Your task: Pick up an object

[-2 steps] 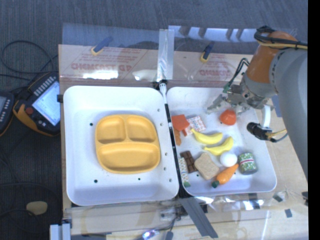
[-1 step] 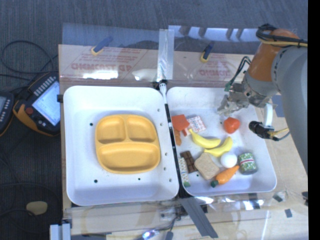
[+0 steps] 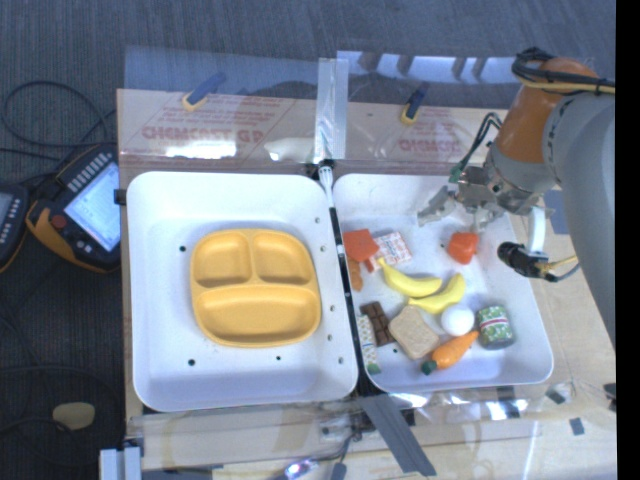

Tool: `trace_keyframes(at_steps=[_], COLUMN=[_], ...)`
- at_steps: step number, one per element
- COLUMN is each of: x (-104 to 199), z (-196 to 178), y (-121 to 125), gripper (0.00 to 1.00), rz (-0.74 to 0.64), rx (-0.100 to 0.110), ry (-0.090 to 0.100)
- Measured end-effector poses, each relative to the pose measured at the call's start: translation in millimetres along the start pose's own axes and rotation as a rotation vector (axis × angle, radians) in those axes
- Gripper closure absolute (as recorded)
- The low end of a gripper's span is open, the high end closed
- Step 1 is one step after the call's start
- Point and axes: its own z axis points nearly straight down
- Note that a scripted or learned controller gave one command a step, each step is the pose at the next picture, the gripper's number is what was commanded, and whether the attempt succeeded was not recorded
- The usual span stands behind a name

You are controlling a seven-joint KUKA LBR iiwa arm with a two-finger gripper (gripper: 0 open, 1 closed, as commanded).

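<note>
My gripper (image 3: 455, 214) hangs over the back of the right bin (image 3: 530, 363), its fingers spread open with nothing between them. Just in front of it, a little to the right, lies a small red object (image 3: 462, 246), apart from the fingertips. Further forward in the same bin lie a banana (image 3: 425, 286), a white egg (image 3: 457, 320), a green can (image 3: 494, 326), a carrot (image 3: 450, 351), a slice of bread (image 3: 412, 331) and a chocolate bar (image 3: 375, 320). An orange-red block (image 3: 360, 245) and a white packet (image 3: 393, 246) sit by the left wall.
The left bin (image 3: 150, 368) holds a yellow divided plate (image 3: 256, 286). A teach pendant (image 3: 85, 208) with cables lies on the floor at the left. The arm's cable and a black connector (image 3: 515, 256) hang over the right bin's right side.
</note>
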Motion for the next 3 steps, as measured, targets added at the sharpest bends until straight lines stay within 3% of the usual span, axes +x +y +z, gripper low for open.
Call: trace_keyframes(at_steps=[1, 2, 3], x=[-7, -7, -9], z=[9, 9, 8], y=[-24, -25, -45], gripper=[0.00, 0.00, 0.00], rz=[-0.180, -0.180, -0.196], rx=[-0.004, -0.004, -0.003], ry=[0.007, 0.007, 0.005])
